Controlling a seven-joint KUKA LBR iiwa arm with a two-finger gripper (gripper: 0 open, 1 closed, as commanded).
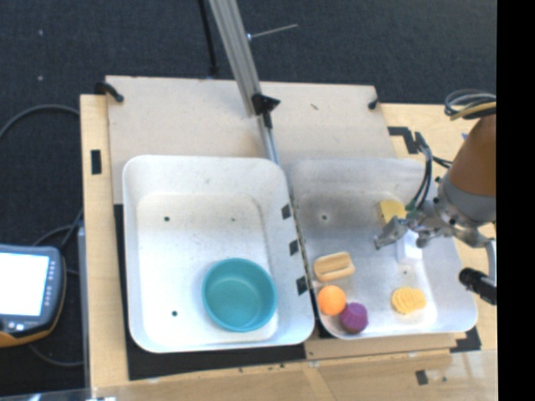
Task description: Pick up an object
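Teal bowl (239, 294), upright, in left bin (150, 182). Right bin (334, 182) holds: tan bun-shaped piece (333, 266), long axis left-right; orange ball (332, 300) touching purple ball (354, 317); ridged yellow piece (408, 300); yellow block (390, 210) beside gripper (407, 241), whose finger state I cannot tell.

Even, fairly bright overhead light, with no strong glare on the white bins (209, 174). Shadows are soft and short. The picture is slightly soft and grainy throughout.
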